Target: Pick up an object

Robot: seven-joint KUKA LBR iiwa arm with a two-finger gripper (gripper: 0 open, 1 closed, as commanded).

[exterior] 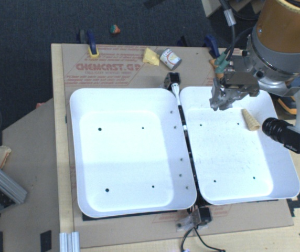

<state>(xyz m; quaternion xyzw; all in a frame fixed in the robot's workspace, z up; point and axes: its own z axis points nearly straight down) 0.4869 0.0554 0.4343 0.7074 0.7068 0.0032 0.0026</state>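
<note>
My gripper (218,105) hangs over the far corner of the right-hand bin (234,164), on the side nearest the seam where the two bins meet. I cannot tell from this slant whether my jaws stand open or closed, and I see nothing held between them. The only loose thing in this bin is a small tan cone (250,119), which lies flat on the white floor toward the view's right of me, near but not touching. Its narrow tip points toward the far rim and its wider end toward the near one. The left-hand bin (124,156) shows a bare white floor with a few dark dots. Beyond the bins, on the brown board (66,140) with red lettering, a yellow scrap (151,56) and a small pale box (170,59) sit just beside each other, well apart from me.
</note>
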